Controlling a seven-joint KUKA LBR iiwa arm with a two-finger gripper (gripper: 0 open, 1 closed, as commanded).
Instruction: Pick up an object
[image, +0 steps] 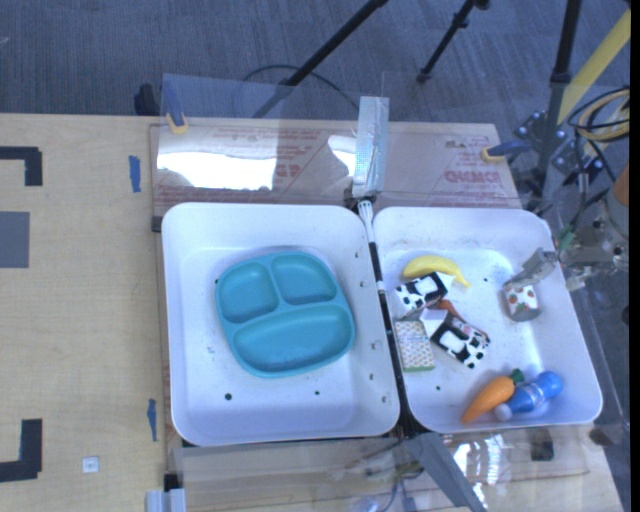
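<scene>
In the right white bin (560, 400) lie a yellow banana (436, 267), two black-and-white cow toys (420, 293) (461, 342), a small patterned card (413, 346), an orange carrot (488, 397) and a blue bottle (532, 393). A small white-and-brown piece (520, 299) sits near the bin's right wall. My gripper (530, 272) reaches in from the right and hangs just over that piece, close to it or touching it. Whether the piece is gripped is unclear.
The left white bin (190, 330) holds a blue divided plate (285, 311). A clear panel and a grey post (371, 145) stand behind the bins. Cables and stand legs crowd the right side (585, 130). Wooden bench surface (70, 300) lies to the left.
</scene>
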